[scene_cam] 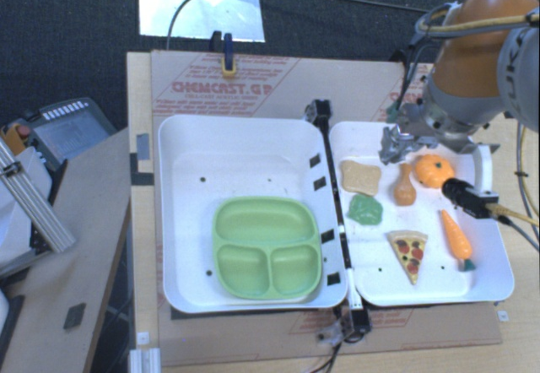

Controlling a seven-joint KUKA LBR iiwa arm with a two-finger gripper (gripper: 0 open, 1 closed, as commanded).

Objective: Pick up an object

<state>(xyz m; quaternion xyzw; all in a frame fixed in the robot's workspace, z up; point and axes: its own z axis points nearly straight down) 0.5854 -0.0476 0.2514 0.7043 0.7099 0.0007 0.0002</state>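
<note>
My claw [395, 146] hangs over the far part of the right bin [498, 283], near its far-left corner. I cannot tell how wide it stands, because the metal there is a small grey cluster seen from above; nothing shows between its tips, so I judge it carries nothing.

The things I could take all lie nearward of me. Closest is the slice of bread [361, 177], just near and a little left of the claw, lying flat. Just right of that is the small orange gourd [405, 185], its long axis running far to near with the narrow neck toward me and the bulb at the near end. The round orange pumpkin [434, 170] sits to the right of the gourd, close under my wrist. Farther toward the near edge lie the green leafy piece [365, 210], the pizza slice [409, 250] and the carrot [456, 238], the carrot's length running far-left to near-right.

The left bin [181, 194] bears only a green divided plate [267, 246], well apart from me.

So the move turns on one fact: the bread and the gourd lie a short way nearward of my tips, and I judge a small shift toward the near side, then a descent, would serve.
</note>
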